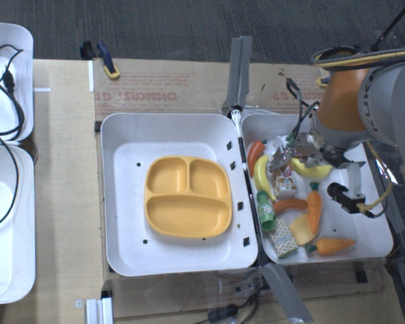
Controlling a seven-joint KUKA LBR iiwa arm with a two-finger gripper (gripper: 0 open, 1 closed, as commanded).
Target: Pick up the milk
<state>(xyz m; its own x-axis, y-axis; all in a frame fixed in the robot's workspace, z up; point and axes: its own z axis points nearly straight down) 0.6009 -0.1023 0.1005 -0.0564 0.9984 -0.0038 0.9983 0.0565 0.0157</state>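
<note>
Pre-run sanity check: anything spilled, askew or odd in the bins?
Nothing spilled or broken. The right bin is cluttered: toy food lies jumbled and overlapping, with the milk wedged between a banana and carrots, under the gripper. The yellow plate sits flat in the left bin.

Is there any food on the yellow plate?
No. The plate lies bare in the left bin; the food is in the right bin.

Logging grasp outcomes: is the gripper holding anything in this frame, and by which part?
It cannot be told. The gripper is down among the toy food in the right bin, over the milk carton, but no hold shows.
</note>
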